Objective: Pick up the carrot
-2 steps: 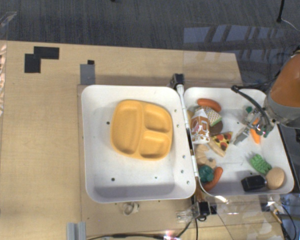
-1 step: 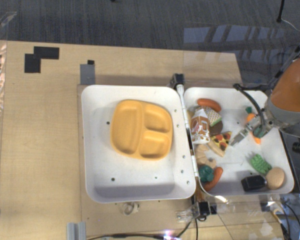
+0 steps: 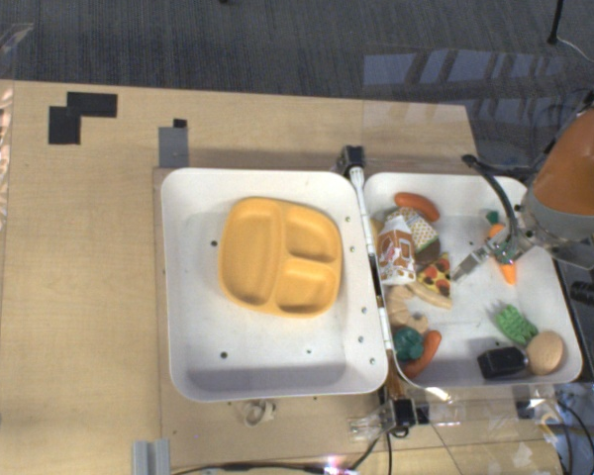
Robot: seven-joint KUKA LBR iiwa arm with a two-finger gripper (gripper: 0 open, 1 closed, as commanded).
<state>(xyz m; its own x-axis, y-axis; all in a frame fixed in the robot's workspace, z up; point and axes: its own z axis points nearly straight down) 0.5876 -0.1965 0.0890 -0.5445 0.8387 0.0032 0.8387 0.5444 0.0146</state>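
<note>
carrot (image 3: 509, 268) in right bin (image 3: 554, 305), partly hidden under hand (image 3: 502, 250); hand's grip state cannot be told.

I am seeing a yellow tray (image 3: 280, 255) lying in my left bin (image 3: 193, 364). In the right bin (image 3: 475, 349) a hot dog (image 3: 417, 206) is lying near the far wall, a carton (image 3: 404, 248) below it, a pizza slice (image 3: 437, 280) beside that. A green toy (image 3: 515, 323), an egg (image 3: 546, 352) and a black block (image 3: 501, 363) are sitting near the front corner.
</note>
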